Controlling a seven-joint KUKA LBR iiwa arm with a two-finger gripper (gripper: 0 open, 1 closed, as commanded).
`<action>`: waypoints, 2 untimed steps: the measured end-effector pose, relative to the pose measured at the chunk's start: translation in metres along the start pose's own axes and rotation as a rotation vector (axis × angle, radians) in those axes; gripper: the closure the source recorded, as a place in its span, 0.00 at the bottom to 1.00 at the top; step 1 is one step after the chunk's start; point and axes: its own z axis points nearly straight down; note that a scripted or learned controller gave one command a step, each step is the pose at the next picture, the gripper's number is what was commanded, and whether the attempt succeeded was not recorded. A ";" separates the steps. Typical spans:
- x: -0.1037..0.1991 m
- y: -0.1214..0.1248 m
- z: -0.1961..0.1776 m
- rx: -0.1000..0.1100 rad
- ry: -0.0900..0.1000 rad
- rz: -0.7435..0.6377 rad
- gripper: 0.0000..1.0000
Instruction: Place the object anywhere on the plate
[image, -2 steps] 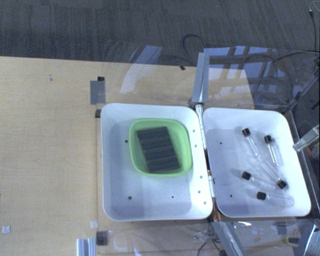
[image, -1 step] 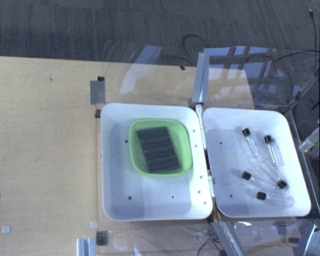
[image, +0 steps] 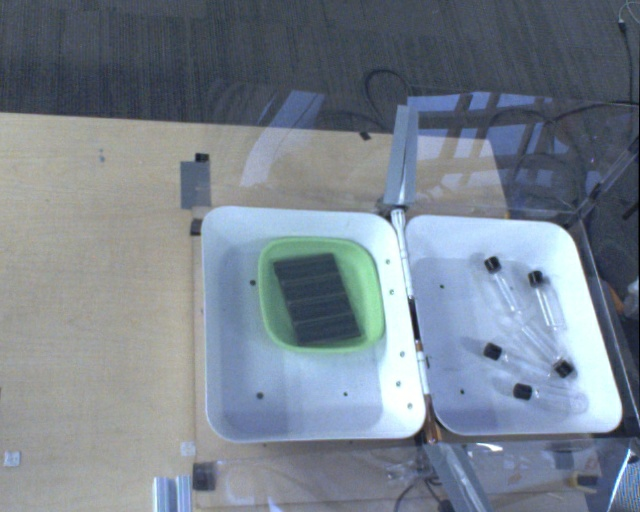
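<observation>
nearest, in the right bin (image: 425, 300), five clear vials with black caps (image: 535, 335) lie scattered flat, well apart from the plate. left bin (image: 225, 400) holds a square green plate (image: 372, 300); a dark ribbed rectangular block (image: 317, 299) rests flat on its middle. claw's state: cannot tell.

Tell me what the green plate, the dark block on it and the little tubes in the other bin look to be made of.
Green plate: likely plastic, smooth, faintly glossy, uniformly coloured.
Dark block: matte, ridged; perhaps rubber or foam, hard to tell.
Tubes: see-through, so glass or clear plastic, with black caps.
</observation>
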 end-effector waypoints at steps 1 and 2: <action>0.001 0.000 0.111 -0.001 0.004 -0.270 0.00; 0.001 0.000 0.069 -0.001 0.001 -0.553 0.00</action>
